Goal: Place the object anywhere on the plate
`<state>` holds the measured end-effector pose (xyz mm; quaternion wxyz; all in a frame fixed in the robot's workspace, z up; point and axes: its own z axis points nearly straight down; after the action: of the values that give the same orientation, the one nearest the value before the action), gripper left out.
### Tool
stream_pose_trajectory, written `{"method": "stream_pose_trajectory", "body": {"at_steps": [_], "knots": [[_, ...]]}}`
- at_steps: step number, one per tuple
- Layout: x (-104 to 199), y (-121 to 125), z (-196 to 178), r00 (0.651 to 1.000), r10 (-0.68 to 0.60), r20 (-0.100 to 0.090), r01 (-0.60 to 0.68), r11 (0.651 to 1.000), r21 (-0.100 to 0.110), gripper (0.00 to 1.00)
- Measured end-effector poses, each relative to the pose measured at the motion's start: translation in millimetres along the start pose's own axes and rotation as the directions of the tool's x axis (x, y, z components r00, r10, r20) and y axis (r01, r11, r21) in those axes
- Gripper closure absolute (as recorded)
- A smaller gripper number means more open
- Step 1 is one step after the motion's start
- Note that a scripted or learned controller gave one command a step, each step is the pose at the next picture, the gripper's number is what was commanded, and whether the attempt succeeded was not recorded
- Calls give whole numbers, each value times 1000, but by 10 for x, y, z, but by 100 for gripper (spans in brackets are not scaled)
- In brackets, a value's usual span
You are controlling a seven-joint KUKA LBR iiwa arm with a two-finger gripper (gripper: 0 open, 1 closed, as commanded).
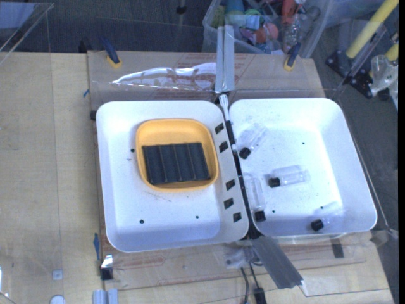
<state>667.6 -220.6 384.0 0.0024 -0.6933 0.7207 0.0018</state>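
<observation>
Pale wooden bench (44, 170) all around, two white bins side by side on it. As for the gripper, whether it was open or closed could not be told from this view, and nothing was seen held.

Over in the left bin (120, 227) sat the yellow plate (147, 135), squarish with rounded corners, a little toward the bin's far side. And right on it lay a black ribbed slab (176, 163), flat, filling most of the plate's floor, its grooves running front to back.

Across the divider (229, 170), with its row of small black tabs, the right bin (342, 144) carried four clear vials with black caps, all lying down and apart from one another: one near the divider at the far side (252, 137), one around the middle (290, 177), one close against the divider nearer the front (255, 196), one by the front right corner (326, 219).

Beyond the bins, blue clamps (112, 56) gripped the bench's far edge, and a clear tub of coloured toys (272, 11) stood on the dark floor behind.
</observation>
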Motion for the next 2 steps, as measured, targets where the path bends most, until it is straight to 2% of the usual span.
{"method": "stream_pose_trajectory", "body": {"at_steps": [1,2], "knots": [[4,1,166,959,-285,1,285,959,-2,100],[-50,9,421,948,-317,1,317,948,-1,100]]}}
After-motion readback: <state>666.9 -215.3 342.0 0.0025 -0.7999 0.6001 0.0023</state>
